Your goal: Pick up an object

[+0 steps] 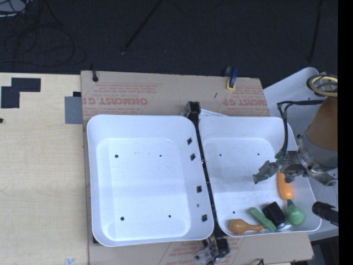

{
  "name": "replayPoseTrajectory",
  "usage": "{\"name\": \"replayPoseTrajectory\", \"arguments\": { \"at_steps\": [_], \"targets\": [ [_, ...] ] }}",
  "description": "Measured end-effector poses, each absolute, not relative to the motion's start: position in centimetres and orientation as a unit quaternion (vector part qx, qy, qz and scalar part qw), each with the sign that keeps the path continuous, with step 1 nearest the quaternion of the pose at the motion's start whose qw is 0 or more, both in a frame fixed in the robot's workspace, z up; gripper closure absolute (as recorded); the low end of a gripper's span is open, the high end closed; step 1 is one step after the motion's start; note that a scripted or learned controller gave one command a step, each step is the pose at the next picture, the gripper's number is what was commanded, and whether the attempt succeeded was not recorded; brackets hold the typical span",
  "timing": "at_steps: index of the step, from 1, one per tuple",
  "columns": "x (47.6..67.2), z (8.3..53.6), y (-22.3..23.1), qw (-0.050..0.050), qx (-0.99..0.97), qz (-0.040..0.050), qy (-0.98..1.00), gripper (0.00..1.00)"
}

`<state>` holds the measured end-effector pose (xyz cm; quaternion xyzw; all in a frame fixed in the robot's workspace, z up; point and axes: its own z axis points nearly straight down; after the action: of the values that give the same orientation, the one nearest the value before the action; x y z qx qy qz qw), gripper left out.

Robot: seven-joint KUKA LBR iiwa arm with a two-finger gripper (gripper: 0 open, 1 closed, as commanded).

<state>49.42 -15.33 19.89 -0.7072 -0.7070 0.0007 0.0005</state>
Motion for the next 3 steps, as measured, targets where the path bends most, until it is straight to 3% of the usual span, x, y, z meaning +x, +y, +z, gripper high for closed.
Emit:
{"name": "replayPoseTrajectory", "arguments": {
  "at_steps": [1, 2, 3],
  "targets": [
    [47.9, 37.6, -9.8, -0.006, -0.705, -0.0056, -0.71, 0.0],
    [50.0, 15.9, -9.4, 0.008, -0.707, 0.0053, -0.707, 0.0],
    [55.7, 18.8, -0.5, 0.001, -0.703, -0.0017, -0.711, 0.0]
  ]
}}
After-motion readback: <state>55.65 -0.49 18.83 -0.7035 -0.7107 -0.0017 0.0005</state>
